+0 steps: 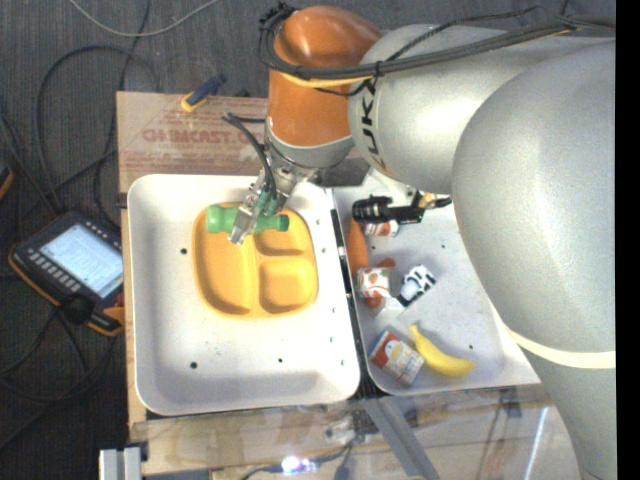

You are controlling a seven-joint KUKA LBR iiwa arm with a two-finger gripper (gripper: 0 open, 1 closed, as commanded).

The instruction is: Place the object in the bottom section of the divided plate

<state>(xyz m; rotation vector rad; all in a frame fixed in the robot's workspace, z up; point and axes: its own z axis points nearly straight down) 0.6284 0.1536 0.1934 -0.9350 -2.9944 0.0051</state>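
Lying across the upper end of the yellow divided plate [287, 286], a green object [273, 223] spans the plate's top rim, one end over the large left compartment and the other over the upper right compartment. It is not clear which of the two it rests in. The lower right compartment, at the plate's bottom edge, holds nothing.

The gripper [250, 216] sits directly over the middle of the green object and hides that part of it. From this slanted view it is not possible to tell how far the jaws are open, or whether they have hold of the object. Above the gripper, toward the upper right of the plate, the arm's orange band [315, 68] leads into the large grey body of the arm.

The plate lies in the upper middle of the left bin [160, 368], with bare white floor around it on all sides.

To the right of the plate, past the shared bin walls, the right bin [455, 268] holds several things:
- an orange elongated item [357, 250] just beside the wall nearest the plate
- a red-and-white item [375, 282]
- a small black-and-white block [418, 284] near it
- a red-and-white can [396, 358] lower down, with a banana [442, 354] just beside it

Well to the left of the plate, off the bench, lies a handheld pendant with a lit screen [75, 260]. Beyond the plate's top edge, a cardboard sheet [170, 138] shows under the left bin.
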